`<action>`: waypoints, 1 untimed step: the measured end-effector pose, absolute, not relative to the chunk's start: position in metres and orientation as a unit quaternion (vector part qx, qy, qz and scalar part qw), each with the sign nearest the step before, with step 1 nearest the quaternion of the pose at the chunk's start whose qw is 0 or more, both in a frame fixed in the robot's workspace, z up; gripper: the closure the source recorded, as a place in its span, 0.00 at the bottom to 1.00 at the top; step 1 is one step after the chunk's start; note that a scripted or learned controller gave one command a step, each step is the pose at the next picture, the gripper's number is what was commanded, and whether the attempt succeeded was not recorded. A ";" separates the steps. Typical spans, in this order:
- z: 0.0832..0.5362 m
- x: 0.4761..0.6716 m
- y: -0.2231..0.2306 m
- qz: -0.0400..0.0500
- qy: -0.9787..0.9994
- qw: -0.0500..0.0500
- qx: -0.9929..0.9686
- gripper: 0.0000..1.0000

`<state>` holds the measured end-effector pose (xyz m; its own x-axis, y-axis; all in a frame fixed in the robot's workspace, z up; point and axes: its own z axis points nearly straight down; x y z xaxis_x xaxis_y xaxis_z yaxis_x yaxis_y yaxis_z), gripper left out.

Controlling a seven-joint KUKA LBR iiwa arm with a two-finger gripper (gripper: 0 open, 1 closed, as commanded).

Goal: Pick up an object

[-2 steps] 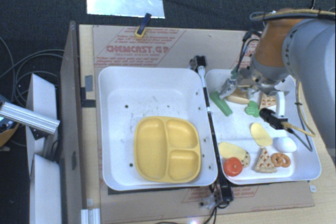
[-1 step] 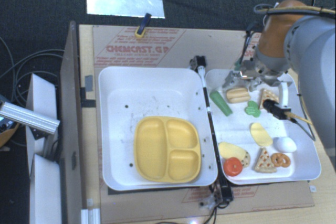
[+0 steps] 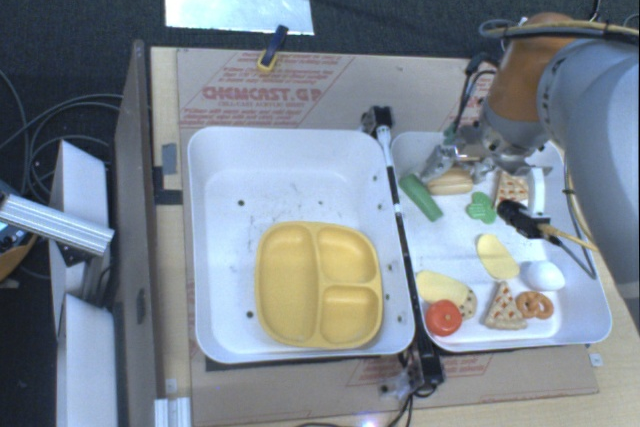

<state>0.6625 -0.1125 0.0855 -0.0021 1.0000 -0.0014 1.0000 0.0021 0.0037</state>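
My gripper [image 3: 466,163] is low in the back of the right bin [image 3: 585,320], open, under the grey wrist with its orange band. A tan bread roll [image 3: 450,182] lies right at its tips, on their front side; whether they touch it I cannot tell. A green cucumber piece [image 3: 421,196] lies to the roll's left. A small green piece [image 3: 482,207] and a waffle-patterned wedge [image 3: 512,187] lie to its right.
Nearer the front of the right bin lie a yellow slice [image 3: 497,256], a white egg [image 3: 543,274], a pretzel [image 3: 536,305], a pizza wedge [image 3: 503,307], a tomato [image 3: 443,317] and a yellow lump [image 3: 444,288]. The left bin [image 3: 225,165] holds a yellow divided plate [image 3: 318,283].
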 end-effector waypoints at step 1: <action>0.096 0.663 -0.112 0.002 0.708 0.002 0.706 1.00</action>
